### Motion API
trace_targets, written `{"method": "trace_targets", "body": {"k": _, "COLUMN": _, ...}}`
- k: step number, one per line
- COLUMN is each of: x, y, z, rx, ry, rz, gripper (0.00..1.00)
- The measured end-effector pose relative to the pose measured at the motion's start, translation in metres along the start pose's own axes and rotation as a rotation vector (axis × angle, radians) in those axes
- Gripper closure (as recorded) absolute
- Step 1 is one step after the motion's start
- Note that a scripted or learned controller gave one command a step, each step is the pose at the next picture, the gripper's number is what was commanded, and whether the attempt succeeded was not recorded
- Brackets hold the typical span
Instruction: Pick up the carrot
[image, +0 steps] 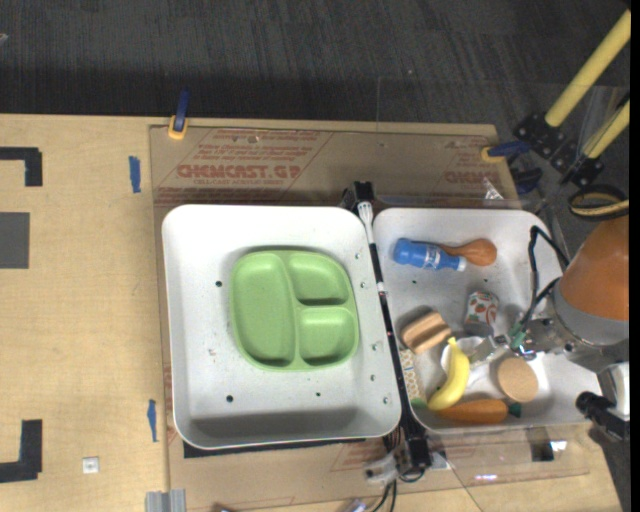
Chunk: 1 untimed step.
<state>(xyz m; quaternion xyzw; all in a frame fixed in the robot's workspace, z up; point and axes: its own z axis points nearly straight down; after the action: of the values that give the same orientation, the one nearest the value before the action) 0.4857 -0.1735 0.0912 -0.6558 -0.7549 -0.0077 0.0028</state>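
The carrot is orange with a green stub at its right end. It lies flat along the near wall of the right bin, just below a yellow banana and a round tan disc. My gripper hangs low over the right side of that bin, under the orange band of the arm. It is above and slightly right of the carrot, near the disc. Cables and the wrist body hide its tips.
The right bin also holds a blue bottle, a brown oval piece, a tan bread-like block and a small patterned cup. The left bin bears a green divided plate.
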Motion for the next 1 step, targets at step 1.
{"method": "trace_targets", "body": {"k": 1, "x": 0.0430, "y": 0.0890, "z": 0.0014, "rx": -0.009, "ry": -0.021, "rz": 0.052, "gripper": 0.00}}
